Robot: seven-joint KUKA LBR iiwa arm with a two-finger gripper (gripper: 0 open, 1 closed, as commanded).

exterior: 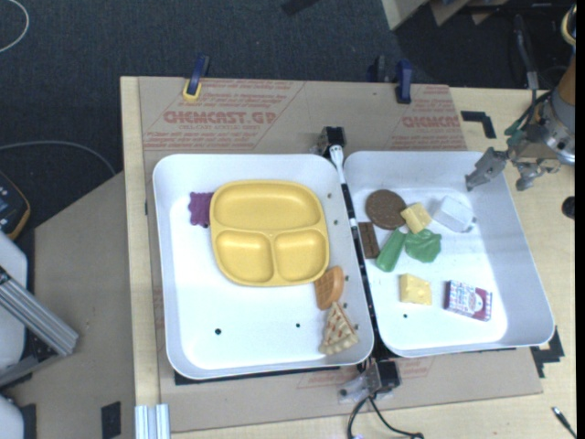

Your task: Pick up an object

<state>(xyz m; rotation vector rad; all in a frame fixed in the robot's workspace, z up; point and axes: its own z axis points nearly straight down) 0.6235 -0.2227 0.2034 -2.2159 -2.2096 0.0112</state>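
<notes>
Objects sit in right bin, all below-left of the fingers: white block nearest, then brown disc, green piece, yellow cube, red packet. Gripper hovers over the bin's upper right edge, fingers spread, grasping nothing.

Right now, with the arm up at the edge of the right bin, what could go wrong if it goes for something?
The fingers hang open above the right bin. The brown disc, yellow block and green piece lie crowded together, so a grab may nudge neighbours. The flat packet may slip.
</notes>
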